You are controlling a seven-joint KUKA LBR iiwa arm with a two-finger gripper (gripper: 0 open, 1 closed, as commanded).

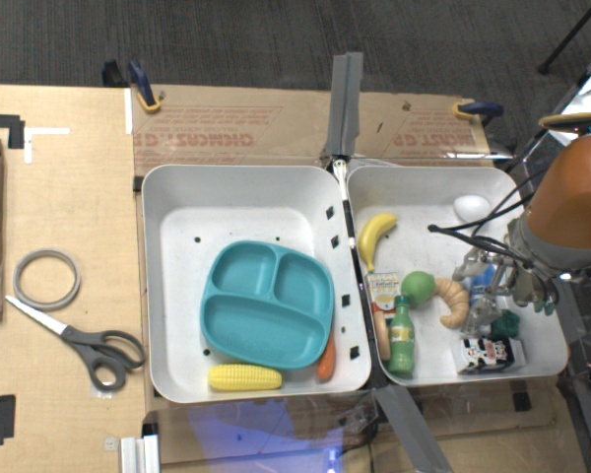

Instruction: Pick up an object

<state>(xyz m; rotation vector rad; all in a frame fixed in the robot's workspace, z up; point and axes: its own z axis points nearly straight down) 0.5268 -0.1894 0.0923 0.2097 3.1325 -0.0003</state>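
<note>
Claw [485, 299] low in right bin [428, 187], finger state cannot tell; croissant [454, 302] touching at its 9 o'clock, long axis roughly 12–6.

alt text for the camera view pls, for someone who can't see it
A robot arm reaches from the right into the right bin, its gripper low among a croissant, green ball, banana, green bottle and egg. The left bin holds a teal tray, corn and carrot; scissors and tape lie on the bench.
</note>
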